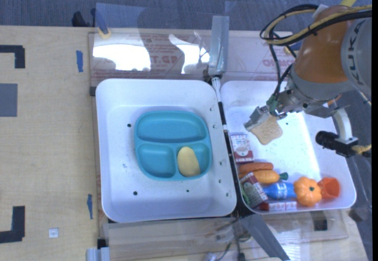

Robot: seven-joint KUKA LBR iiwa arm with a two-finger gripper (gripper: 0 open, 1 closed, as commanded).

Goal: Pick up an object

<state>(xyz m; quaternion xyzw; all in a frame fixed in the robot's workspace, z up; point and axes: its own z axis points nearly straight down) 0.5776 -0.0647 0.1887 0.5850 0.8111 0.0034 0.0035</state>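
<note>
Blue divided tray [159, 136] holds a yellow potato [188, 162] in the left bin [112, 136].

We see two bins side by side. In the left bin [112, 136] sits a divided tray [159, 136] holding what may be a potato [188, 161]. The right bin [331, 201] has small items crowded along its near edge.

Over the right bin [331, 209], the robot's hand [264, 119] held a tan slice of bread [267, 130]. A yellow lemon [188, 161] lay in the blue tray [168, 130].
</note>
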